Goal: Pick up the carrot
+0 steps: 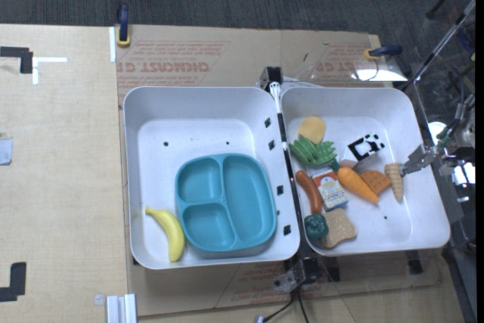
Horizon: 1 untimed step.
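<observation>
I log one small orange plastic carrot (357, 184) lying in the right-hand shallow white bin (412, 227), touching a red-and-white carton (331, 191); gripper (416, 160) near the carrot, over that bin's right wall. I cannot tell whether it is parted or closed.

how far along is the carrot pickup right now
Nothing looks done yet: the carrot lies in the right bin among the other toy food, touching the orange wedge. The tool sits at that bin's right rim, beside the cone, apart from the carrot. Reaching, gripping and lifting remain.
</observation>
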Motion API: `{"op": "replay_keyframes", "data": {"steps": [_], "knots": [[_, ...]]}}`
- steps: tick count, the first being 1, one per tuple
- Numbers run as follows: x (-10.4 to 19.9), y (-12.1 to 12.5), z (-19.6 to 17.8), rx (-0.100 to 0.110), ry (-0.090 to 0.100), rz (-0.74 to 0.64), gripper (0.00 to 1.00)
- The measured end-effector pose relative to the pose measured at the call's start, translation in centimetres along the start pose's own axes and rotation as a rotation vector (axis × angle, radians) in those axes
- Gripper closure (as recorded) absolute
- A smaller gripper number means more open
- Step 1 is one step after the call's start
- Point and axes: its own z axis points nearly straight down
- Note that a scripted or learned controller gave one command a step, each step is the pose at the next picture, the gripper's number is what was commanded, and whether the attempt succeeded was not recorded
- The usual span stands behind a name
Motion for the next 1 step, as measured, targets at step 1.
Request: {"op": "replay_keyframes", "data": {"steps": [1], "knots": [[2.62,2.76,11.48,-0.019,-0.005,0.091,0.00]]}}
